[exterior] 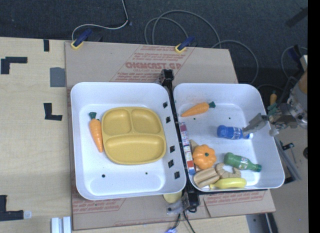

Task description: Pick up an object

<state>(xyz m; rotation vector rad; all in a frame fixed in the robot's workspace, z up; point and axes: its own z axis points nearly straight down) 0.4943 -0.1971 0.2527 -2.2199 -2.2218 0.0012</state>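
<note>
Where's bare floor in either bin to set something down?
Left bin: the strip in front of the yellow plate, plus the back strip behind it. Right bin: the back right corner, past the carrot and behind the blue bottle. Crowded: its front, where pumpkin, green bottle and banana sit close together.

Blue bottle point(232, 132) lying flat, right bin point(240, 93), near right wall

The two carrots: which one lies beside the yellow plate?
The carrot in the left bin, lying at the yellow plate's left edge. The other carrot lies in the right bin, among the other toys.
</note>
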